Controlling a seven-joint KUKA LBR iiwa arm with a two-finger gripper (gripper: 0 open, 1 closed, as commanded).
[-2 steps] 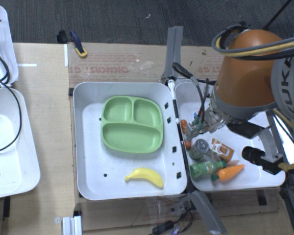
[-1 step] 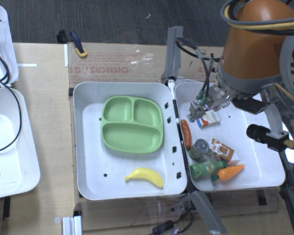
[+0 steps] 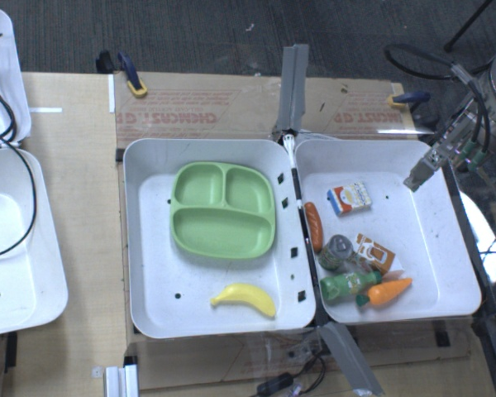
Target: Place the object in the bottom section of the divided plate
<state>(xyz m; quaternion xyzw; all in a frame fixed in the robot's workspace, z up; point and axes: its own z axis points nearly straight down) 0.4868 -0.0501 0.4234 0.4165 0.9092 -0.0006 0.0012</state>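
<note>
Currently, position of my gripper (image 3: pixel 419 176): at the right rim of the right bin (image 3: pixel 446 246), above its upper right corner, nothing between the tips; whether they stand wide or narrow I cannot tell at this size.

Target — divided plate (image 3: pixel 224 211), green, in the left bin (image 3: pixel 149 263), upper middle. Its bottom section (image 3: pixel 223 234) is the long compartment nearest the camera, running left to right, bare. It lies well to the left of my gripper, across the wall the two bins share.

Candidates, right bin — all left of and below my gripper:
- small carton (image 3: pixel 350 197), white and orange, nearest to me, apart from the rest;
- sausage (image 3: pixel 315 226), long axis running up-down, against the dividing wall;
- grey round item (image 3: pixel 337 252), brown packet (image 3: pixel 374 254), green bottle (image 3: pixel 348 285), carrot (image 3: pixel 388 291) — crowded, touching.

Left bin also: banana (image 3: pixel 245 298), below the plate.

Obstruction, in my judgement: the shared wall on the carry; the cluster on any grasp there.
</note>
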